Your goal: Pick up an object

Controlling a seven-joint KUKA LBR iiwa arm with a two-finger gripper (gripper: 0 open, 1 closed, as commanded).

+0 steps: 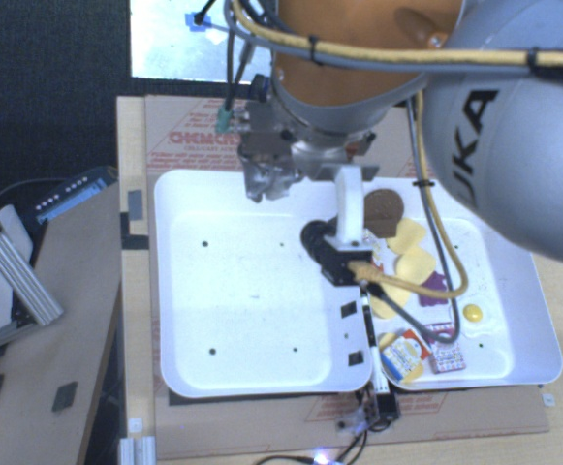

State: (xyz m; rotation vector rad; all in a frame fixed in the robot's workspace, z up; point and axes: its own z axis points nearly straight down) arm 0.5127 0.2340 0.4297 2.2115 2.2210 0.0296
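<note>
So the arm [359,27] is reaching in from the right and hogging most of the far side. The gripper [265,180] is hanging over the far edge of the left bin [223,298], and honestly I can't tell whether it's open or closed from this angle. All the stuff to grab is sitting in the right bin [512,342]. A brown round piece [386,209] is lying at the far end, with pale yellow pieces [415,263] just nearer. A purple bit [438,284] is poking out beside those, with a little yellow ball [472,312] sitting further right. A colourful packet [402,355] is lying next to a small printed card [446,359] at the near edge.
</note>
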